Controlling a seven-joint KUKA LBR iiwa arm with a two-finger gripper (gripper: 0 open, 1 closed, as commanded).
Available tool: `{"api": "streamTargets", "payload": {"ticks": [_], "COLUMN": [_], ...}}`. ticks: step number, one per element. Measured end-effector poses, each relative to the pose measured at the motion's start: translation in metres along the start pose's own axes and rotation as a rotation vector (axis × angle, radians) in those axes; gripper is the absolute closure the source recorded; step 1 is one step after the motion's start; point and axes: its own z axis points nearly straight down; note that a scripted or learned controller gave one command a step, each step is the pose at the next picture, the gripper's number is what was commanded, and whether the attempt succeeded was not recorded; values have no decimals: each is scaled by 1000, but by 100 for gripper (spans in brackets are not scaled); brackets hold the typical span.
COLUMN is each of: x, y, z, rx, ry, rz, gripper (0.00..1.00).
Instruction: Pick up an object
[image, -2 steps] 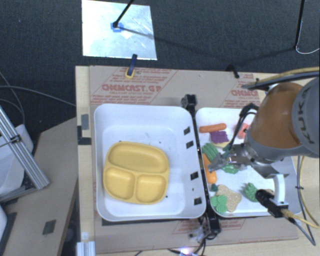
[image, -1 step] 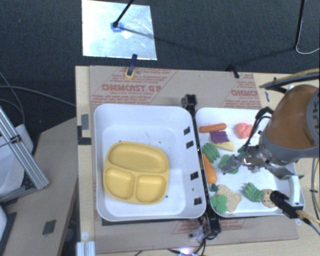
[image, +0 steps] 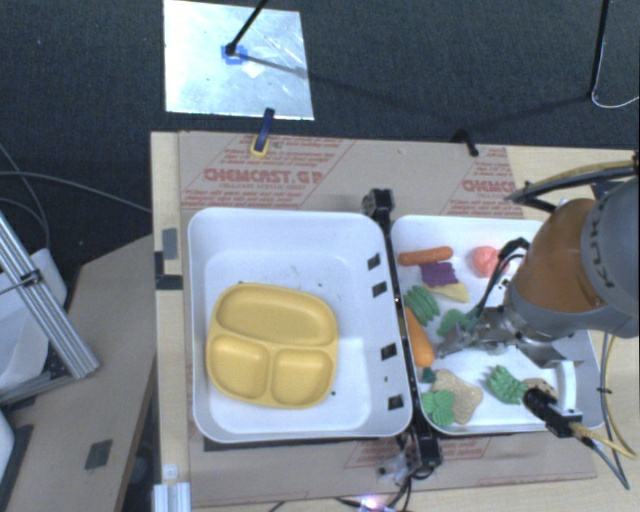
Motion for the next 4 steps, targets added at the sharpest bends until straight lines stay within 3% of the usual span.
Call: {"api": "streamTargets", "payload": {"ticks": [1, 2, 3, 4], "x": [27, 99, 181, 175], "y": [52, 95, -19, -14], "z": [0, -106, -98, -109], "rx": [-8, -16, 6, -4], "ry": [-7, 3, 7, 2], "rz": [-6, -14, -14, -7], "gripper": [0, 0, 0, 100]}}
